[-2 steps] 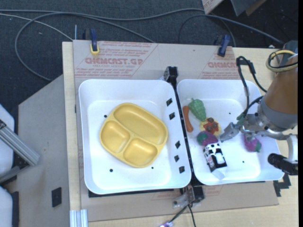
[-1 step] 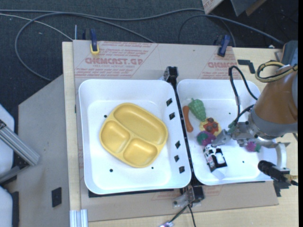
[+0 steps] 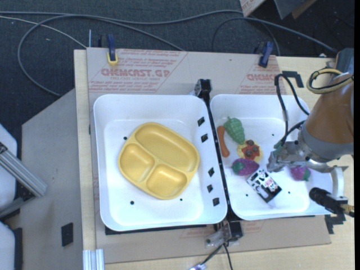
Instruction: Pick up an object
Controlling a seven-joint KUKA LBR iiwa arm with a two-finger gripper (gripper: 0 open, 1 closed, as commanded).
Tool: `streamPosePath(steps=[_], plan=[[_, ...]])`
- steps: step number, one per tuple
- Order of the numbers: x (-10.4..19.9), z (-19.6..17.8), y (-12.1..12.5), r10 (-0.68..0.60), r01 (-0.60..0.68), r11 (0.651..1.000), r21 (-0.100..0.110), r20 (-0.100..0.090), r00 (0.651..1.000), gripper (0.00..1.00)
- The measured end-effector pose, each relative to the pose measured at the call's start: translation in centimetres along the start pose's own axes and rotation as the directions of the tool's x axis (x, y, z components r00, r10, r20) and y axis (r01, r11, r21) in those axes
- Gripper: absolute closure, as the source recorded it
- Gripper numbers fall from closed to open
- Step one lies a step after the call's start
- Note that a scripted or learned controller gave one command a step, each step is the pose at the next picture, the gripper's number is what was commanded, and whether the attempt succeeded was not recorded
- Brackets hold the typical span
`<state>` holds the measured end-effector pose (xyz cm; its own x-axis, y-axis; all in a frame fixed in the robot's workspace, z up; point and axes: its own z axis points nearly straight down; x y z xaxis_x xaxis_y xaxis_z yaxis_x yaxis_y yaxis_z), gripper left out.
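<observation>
Where the arm is: reaching in from the right over the right bin point(image 3: 292, 108), with the gripper point(image 3: 279, 158) low above the bin floor, towards its near right part.
Gripper state: too blurred and too hidden under the wrist to tell whether it is open or closed; nothing can be seen held in it.
Candidate things: all lie in the right bin, loose and mostly apart from each other.
Closest to the gripper: a black-and-white packet point(image 3: 264, 184) just to its near left, and a small purple piece point(image 3: 299, 172) just to its right.
Further left: a purple lump point(image 3: 243, 165), a yellow-and-red toy point(image 3: 249, 149), a green toy point(image 3: 235, 129) and an orange stick point(image 3: 224, 141) near the dividing wall.
Left bin point(image 3: 107, 151): holds a yellow divided plate point(image 3: 159, 160), well apart from the arm.
How they will likely handle: small and light, probably plastic or rubber toy food; smooth rounded shapes that could squirt out of a pinch.
Packet: looks flat and boxy, likely stiff, lying at a slant to the bin walls.
Where to grip: across the packet's narrow width, square to its long edges; for the rounded pieces, across the middle of the widest part.
Risk: a grip off centre probably nudges such a light thing aside rather than lifting it.
</observation>
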<state>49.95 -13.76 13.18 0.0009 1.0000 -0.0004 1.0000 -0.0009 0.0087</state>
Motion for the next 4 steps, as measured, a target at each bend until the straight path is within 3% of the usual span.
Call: streamPosePath(steps=[2,4], plan=[[-1.1,-10.7,0.2,-0.002,0.002,1.0,0.002,0.001,1.0,1.0],[8.3,-9.5,0.1,-0.007,0.007,1.0,0.012,-0.004,1.0,1.0]])
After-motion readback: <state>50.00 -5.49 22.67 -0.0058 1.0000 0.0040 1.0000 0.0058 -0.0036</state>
